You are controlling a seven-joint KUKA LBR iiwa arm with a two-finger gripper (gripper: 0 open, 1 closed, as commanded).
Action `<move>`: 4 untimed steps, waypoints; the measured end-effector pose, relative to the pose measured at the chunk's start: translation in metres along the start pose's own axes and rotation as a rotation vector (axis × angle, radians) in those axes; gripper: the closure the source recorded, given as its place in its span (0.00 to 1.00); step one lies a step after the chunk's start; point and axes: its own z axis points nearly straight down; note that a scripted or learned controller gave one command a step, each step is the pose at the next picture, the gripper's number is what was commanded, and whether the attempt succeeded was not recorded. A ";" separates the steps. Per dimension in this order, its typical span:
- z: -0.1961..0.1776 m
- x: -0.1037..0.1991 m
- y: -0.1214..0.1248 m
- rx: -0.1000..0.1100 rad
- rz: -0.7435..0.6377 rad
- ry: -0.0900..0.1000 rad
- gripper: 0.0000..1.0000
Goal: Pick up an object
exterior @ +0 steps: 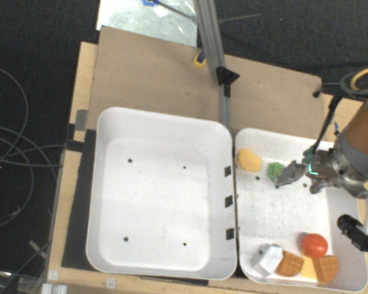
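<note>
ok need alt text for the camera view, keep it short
The gripper hangs over the right bin, beside a small green item. That bin also holds a yellow piece, a red ball, two waffle-like pieces and a white object.

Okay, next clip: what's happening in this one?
A KUKA arm reaches in from the right over the right-hand bin, its gripper low at the bin's far side, right beside a small green object. Nothing is visibly held. A yellow item lies near the bin's far left corner; a red tomato-like ball, two orange waffle-like pieces and a white object sit along the near edge.
</note>
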 end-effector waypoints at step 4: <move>0.119 -0.012 -0.011 -0.001 0.005 -0.001 0.00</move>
